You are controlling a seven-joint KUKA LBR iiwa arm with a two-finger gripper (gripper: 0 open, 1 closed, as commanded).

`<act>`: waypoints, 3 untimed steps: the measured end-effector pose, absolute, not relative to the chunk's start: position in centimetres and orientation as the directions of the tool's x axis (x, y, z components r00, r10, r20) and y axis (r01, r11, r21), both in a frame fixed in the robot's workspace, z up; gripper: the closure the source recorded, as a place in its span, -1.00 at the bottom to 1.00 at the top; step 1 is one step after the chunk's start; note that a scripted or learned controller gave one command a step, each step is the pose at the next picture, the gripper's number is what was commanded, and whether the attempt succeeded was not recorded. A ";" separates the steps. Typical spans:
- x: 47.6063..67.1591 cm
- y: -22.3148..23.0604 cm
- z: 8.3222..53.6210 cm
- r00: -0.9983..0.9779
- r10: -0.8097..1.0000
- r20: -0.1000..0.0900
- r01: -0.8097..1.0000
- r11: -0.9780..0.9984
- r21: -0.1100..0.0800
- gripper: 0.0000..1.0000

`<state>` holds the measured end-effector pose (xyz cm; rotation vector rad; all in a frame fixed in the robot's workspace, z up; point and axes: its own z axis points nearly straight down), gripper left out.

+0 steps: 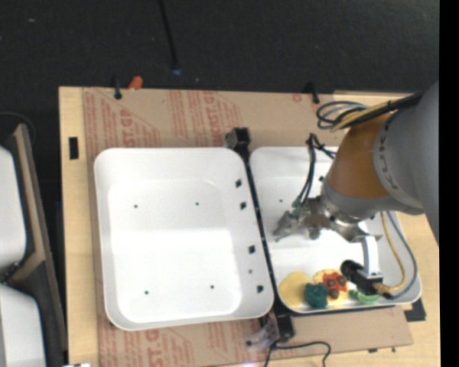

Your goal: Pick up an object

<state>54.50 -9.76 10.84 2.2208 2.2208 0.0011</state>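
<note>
My grey two-finger pincer (pixel 291 224) hangs over the bare upper part of the shallow white right-hand bin (pixel 279 167); I cannot tell its state. The things to pick lie well apart from it, in the near corner of this bin: a pale yellow flat piece (pixel 293 287), a dark green lump (pixel 317 295), a small red piece (pixel 336 281). They crowd together, so I judge my grasp may slip or catch two.

Small colourful objects (pixel 333 287) in right bin's near corner
</note>
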 end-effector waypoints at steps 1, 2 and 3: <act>53.2 -8.7 20.5 -0.001 1.000 0.000 1.000 0.001 0.010 -1.00; 52.1 -10.2 17.9 0.002 1.000 0.000 1.000 -0.002 -0.001 -1.00; 53.0 -9.7 9.7 0.000 1.000 0.001 1.000 0.000 -0.007 -1.00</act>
